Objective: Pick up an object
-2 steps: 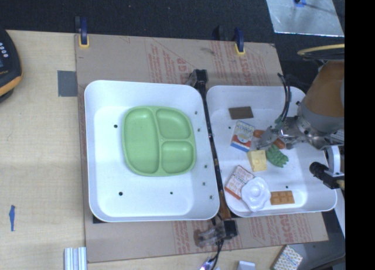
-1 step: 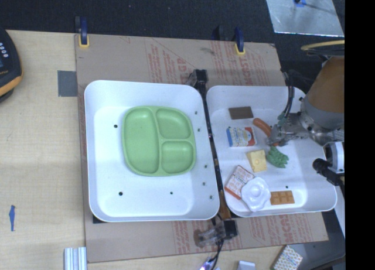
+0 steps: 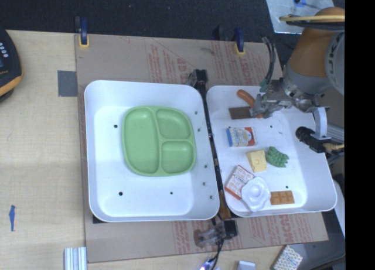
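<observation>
1. We look down on two white bins side by side; the left bin (image 3: 99, 146) holds a green divided plate (image 3: 158, 140) at its centre.
2. Our landmark is the right bin (image 3: 319, 175). All loose objs lie inside it.
3. Near its back-left corner: an orange carrot-like piece (image 3: 245, 95) w/ a dark brown flat item (image 3: 239, 112) just in front of it.
4. The gripper (image 3: 262, 108) sits low over that same back area, just right of the carrot piece. We can't tell whether its fingers are parted or closed, or if anything is grasped.
5. Mid-bin: a small blue-and-red packet (image 3: 241, 136), a yellow block (image 3: 256, 161), and a green leafy toy (image 3: 277, 157) beside the block.
6. Front of bin: a red-white packet (image 3: 237, 181), a white round lid-like obj (image 3: 256, 194), and a brown waffle-like bar (image 3: 282, 197).
</observation>
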